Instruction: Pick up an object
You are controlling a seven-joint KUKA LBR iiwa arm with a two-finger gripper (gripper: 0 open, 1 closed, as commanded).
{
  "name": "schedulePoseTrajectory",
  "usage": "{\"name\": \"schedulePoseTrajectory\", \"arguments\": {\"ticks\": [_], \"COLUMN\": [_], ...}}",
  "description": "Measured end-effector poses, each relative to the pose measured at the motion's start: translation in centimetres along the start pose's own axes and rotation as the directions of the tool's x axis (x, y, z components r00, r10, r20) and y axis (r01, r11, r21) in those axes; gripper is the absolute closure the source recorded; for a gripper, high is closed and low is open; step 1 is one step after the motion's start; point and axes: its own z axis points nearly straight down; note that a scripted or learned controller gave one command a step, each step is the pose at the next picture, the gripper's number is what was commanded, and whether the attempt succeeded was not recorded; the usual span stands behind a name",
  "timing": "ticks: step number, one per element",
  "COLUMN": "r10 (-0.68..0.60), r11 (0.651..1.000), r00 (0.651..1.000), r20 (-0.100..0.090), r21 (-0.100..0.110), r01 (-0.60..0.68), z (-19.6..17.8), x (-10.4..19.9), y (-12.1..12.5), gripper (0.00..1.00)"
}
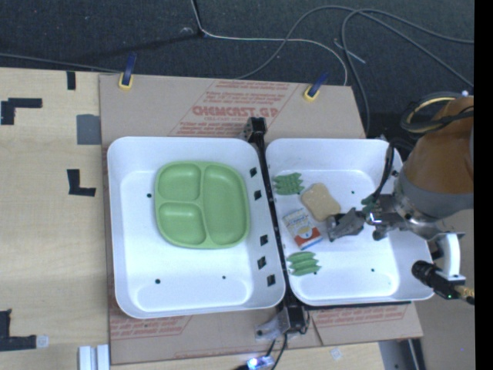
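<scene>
Counter (46,230): two shallow white bins side by side on a cardboard sheet (231,106).
Left bin (127,284): one green divided plate (202,204).
Right bin (362,284): green leafy piece (288,183) near the divider; tan bread-like block (320,201); small white packet with red and blue print (301,227); second green piece (303,264).
Claw (339,227): low over the right bin, just right of the packet; arm (439,168) entering from the right.

Right bin (362,287) — its right half lies bare — items crowd the left by the divider (269,214)
</scene>
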Motion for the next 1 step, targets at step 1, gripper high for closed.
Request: {"name": "schedulePoseTrajectory", "arguments": {"ticks": [1], "r10": [-0.001], "r11": [1.0], "r00": [1.0], "r20": [0.0], "r21": [0.0], "r01": [0.001], "z": [5.08], "x": [-0.29], "y": [0.85], "gripper": [0.0]}}
